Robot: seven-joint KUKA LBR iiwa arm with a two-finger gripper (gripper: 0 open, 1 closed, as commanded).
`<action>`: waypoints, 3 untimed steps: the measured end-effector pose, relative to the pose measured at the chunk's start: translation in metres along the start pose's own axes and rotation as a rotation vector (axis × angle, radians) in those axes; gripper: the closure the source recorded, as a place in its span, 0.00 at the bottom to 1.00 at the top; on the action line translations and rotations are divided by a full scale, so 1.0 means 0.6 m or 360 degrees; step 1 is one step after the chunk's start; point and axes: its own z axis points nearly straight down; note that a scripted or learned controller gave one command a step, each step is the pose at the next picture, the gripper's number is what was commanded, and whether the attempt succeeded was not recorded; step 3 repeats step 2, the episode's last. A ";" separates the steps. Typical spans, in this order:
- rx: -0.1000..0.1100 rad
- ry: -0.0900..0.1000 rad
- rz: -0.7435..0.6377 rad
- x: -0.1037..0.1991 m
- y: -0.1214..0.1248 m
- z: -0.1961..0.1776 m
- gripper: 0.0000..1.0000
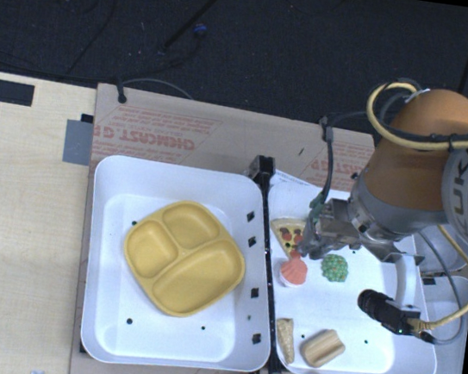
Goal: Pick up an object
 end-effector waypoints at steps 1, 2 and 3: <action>-0.0006 -0.0001 -0.0001 0.086 0.028 0.000 1.00; 0.0000 -0.0002 0.0000 0.159 0.042 0.032 1.00; 0.0000 -0.0002 0.0000 0.159 0.042 0.032 1.00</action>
